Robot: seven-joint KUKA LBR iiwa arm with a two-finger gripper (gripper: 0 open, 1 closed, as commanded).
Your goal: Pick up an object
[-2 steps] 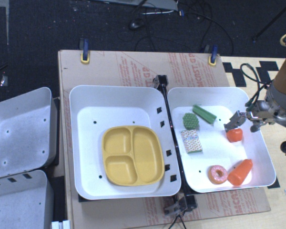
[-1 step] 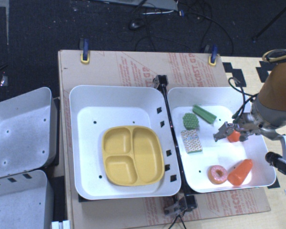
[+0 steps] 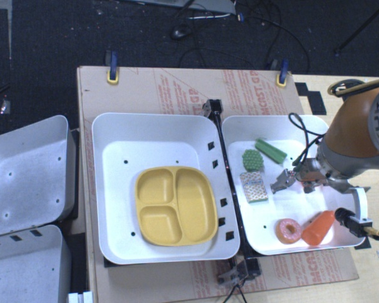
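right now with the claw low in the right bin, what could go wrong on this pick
The claw hangs beside the speckled sponge block, with the green knobbly ball and green stick crowded close: closing could nudge one aside or pinch two at once. The sponge lies flat, so the claw might slide over it.

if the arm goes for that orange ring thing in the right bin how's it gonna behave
The orange ring lies flat on the right bin floor, so it probably won't roll unless tipped on edge. Its rounded, smooth-looking rim may slip from a pinch. It looks small and likely light, so a nudge could slide it toward the red-orange piece beside it.
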